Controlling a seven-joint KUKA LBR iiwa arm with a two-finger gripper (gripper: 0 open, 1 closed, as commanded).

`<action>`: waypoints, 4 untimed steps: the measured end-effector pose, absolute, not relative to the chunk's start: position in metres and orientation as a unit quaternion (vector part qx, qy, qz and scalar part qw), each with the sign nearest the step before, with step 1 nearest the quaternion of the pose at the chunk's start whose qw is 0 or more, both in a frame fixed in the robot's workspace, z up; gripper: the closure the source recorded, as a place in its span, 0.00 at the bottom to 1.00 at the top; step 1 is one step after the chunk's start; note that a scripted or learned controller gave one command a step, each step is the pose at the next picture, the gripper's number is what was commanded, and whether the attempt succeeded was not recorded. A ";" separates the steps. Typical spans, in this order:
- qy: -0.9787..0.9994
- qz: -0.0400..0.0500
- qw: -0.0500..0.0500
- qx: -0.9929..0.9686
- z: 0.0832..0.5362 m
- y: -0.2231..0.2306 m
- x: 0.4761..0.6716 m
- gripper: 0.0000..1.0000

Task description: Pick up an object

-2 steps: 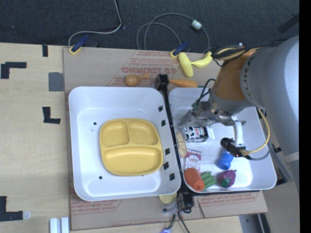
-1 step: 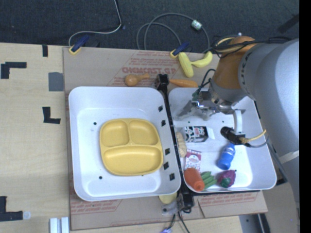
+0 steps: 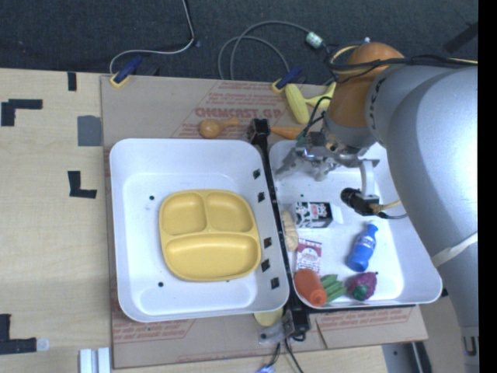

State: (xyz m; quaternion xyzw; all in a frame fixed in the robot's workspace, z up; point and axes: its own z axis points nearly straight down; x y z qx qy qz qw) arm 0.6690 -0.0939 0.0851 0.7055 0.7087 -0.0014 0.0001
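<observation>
Right now pincer [image 3: 320, 164] low over right bin's [image 3: 411, 286] far end, finger state hard to tell, nothing visibly held. Nearest: black-white packet [image 3: 314, 214], blue bottle [image 3: 362, 247]. Farther front: orange carrot [image 3: 311, 287], purple piece [image 3: 362, 286]. Left bin [image 3: 128, 208] carries yellow divided plate [image 3: 209, 234].

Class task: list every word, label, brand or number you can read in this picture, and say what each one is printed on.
"CHEMCAST GP": red print on the brown board under the bins, partly covered.
Black-and-white packet: print too blurred to read.
Red-and-white packet: print too small to read.
</observation>
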 end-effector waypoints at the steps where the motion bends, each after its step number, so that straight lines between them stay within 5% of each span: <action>1: 0.706 0.001 0.002 0.708 0.087 -0.157 0.630 0.00; 2: 0.705 0.000 0.003 0.709 0.088 -0.210 0.538 0.00; 3: 0.711 0.004 0.004 0.704 0.162 -0.144 0.608 0.00; 4: 0.707 0.000 0.001 0.707 0.107 -0.117 0.579 0.00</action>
